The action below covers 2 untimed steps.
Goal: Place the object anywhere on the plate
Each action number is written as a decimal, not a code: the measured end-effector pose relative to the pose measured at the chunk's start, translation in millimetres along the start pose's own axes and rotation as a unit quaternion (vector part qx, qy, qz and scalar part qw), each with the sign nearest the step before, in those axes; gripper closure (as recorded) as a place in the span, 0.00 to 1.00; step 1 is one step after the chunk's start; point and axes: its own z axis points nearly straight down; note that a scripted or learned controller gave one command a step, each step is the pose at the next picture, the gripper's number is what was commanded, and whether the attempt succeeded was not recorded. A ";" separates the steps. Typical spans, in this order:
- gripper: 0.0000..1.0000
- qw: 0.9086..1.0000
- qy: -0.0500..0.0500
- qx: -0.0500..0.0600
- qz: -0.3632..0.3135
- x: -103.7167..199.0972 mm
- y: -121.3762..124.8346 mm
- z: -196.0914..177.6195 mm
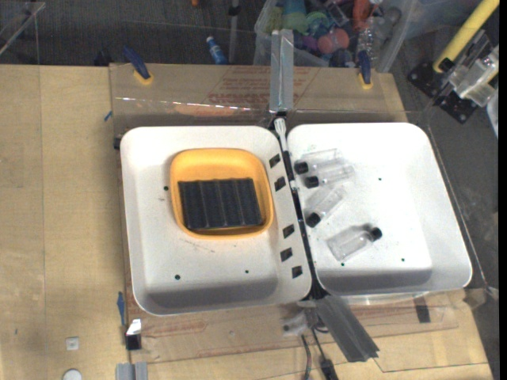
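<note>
In the left bin lies an orange plate [187, 170] with rounded corners, and a black ridged insert [219, 203] covers most of its middle. Several clear plastic vials with black caps lie on their sides in the left half of the right bin. Two of them [325, 167] [331, 178] lie close together near the divider. A third vial [323, 208] lies at a slant below them. Another vial [352, 241] lies nearest the front, its cap pointing right.
The left bin [150, 260] and right bin [412, 196] meet at a dark divider [289, 212] with black clips. A metal post [279, 70] stands behind the divider. A clear tub of coloured toys [333, 14] sits beyond the bench.
</note>
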 end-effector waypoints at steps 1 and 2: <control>1.00 0.986 0.000 -0.001 -0.167 -0.7 -0.3 -50.8; 1.00 0.936 0.002 0.000 -0.352 2.2 -5.5 -51.1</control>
